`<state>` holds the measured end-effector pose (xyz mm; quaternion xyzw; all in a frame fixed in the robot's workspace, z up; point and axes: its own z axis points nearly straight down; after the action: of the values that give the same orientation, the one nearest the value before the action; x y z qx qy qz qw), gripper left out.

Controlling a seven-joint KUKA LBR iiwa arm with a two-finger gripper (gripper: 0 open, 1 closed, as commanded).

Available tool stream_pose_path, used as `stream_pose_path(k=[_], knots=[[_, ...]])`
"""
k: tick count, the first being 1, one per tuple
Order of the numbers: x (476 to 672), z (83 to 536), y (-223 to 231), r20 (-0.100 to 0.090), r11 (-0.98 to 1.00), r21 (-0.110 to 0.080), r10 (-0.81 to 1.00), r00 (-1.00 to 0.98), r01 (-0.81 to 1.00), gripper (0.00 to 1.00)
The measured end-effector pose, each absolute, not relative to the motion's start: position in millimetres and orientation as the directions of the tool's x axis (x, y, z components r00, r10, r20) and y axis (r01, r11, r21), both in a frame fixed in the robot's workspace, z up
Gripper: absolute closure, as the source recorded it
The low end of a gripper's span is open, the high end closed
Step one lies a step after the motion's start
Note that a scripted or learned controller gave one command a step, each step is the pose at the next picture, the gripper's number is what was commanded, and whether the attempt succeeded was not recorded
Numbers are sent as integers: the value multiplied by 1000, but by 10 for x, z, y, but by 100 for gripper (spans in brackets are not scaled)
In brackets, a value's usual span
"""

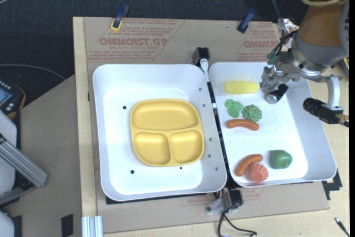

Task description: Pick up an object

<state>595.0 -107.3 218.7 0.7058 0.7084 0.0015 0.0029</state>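
Brown surface [166, 36] with 2 white bins | pincer [273, 91] hangs low at top of right bin [313, 144], grip cannot tell | yellow corn [241, 87] lies just left of it, long side pointing left-right | board reads "CHEMCAST G P"

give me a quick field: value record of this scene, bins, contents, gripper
left bin: holds a yellow divided plate
right bin: holds toy food
top item: yellow corn
middle items: two green vegetables above a sausage
bottom items: a second sausage touching a pink-red piece, green pepper to their right
gripper: over the right bin, just right of the corn
held: nothing seen between the fingers
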Motion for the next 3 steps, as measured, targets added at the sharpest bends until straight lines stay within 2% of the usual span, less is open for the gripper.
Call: stream_pose_path(k=[1, 2, 3], knots=[[6395, 2162, -874, -1, 4, 6, 1000, -4, 1000, 100], [6366, 2359, -908, -1, 2, 6, 1000, -2, 1000, 100], [6359, 2146, -921, 0, 0, -3, 1000, 0, 1000, 100]])
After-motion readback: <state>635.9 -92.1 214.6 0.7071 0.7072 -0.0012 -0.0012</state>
